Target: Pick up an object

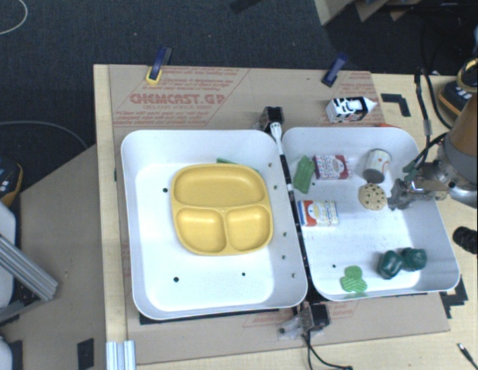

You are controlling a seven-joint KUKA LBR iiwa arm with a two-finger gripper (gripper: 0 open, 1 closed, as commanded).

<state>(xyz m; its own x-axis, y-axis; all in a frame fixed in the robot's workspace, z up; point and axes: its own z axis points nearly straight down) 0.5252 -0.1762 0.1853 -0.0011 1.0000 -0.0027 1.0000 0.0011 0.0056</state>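
Note:
My gripper [398, 194] hangs over the right bin [424, 230], at its right side, just right of a round tan cookie [370, 197]. A small tan can [377, 162] lies above the cookie. Further left in that bin lie a red-and-white box [331, 166], a green flat piece [303, 173] and a blue-and-red carton [317, 213]. Near the front sit a dark green pepper-like lump [401, 261] and a light green leafy piece [352, 280]. I see nothing between the fingers.
The left bin [146, 230] holds a yellow three-compartment plate [221, 206] with a green sliver [227, 161] behind it. A black-and-white carton [351, 109] lies on the cardboard behind the right bin. Blue clamps [156, 66] hold the board's back edge.

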